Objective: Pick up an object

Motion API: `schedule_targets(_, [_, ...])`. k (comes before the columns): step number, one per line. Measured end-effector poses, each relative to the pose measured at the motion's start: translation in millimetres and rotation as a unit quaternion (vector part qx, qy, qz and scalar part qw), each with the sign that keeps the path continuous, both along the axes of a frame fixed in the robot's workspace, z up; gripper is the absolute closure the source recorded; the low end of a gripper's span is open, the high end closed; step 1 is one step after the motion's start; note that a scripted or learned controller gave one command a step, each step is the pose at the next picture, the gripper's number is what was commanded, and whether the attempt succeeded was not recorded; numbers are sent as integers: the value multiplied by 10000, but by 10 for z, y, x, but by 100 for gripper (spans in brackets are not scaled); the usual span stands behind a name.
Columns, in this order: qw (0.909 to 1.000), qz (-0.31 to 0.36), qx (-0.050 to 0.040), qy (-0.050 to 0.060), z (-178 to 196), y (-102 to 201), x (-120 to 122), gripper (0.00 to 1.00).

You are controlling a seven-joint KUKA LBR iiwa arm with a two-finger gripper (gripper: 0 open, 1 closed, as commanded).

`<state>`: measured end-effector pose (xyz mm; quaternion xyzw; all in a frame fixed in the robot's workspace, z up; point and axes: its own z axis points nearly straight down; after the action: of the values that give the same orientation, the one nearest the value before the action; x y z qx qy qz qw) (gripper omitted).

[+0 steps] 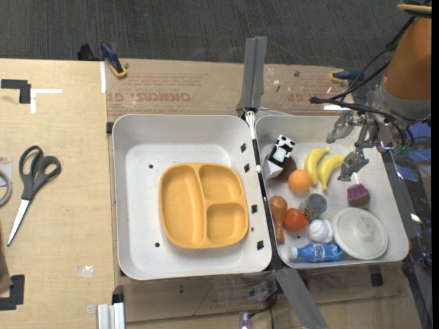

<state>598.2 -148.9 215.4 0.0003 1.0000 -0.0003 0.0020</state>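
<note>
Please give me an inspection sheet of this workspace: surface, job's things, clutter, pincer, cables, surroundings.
Surface: wooden bench; cardboard under two white bins.
Job's things: right bin holds bananas, orange, purple item, white lid, bottle, cow toy, a few small pieces.
Clutter: yellow tray in left bin; scissors on bench.
Pincer: pincer open above right bin, holding nothing.
Cables: black cables beside arm.
Surroundings: dark floor.

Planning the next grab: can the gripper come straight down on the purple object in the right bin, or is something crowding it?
Probably yes. The gripper hangs just above the purple object, which lies near the bin's right wall. The white plate sits close below it and the bananas lie to its left, apart from it.
</note>
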Motion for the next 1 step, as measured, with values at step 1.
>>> schedule_targets(1, [9998,-221,0,-7,-1218,90,106,0])
